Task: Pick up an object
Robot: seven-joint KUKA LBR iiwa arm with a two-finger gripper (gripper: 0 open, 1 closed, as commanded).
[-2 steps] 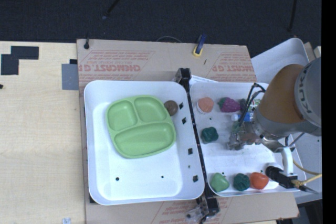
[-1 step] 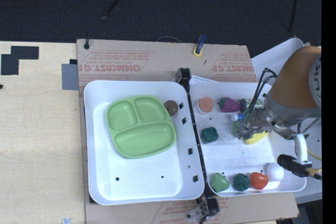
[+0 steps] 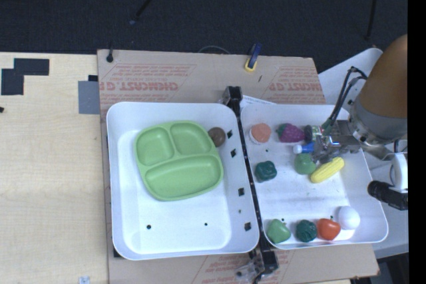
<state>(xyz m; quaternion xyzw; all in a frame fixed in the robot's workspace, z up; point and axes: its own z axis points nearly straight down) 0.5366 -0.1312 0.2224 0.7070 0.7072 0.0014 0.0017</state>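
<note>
Reaching into the right bin [image 3: 373,223], the gripper [image 3: 324,145] hovers just above the yellow corn [image 3: 327,170]; its grip cannot be told. Next it probably must descend and close on the corn.

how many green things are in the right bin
4: one mid-bin, one by the gripper, two at the front edge. The gripper may hide more.
</note>
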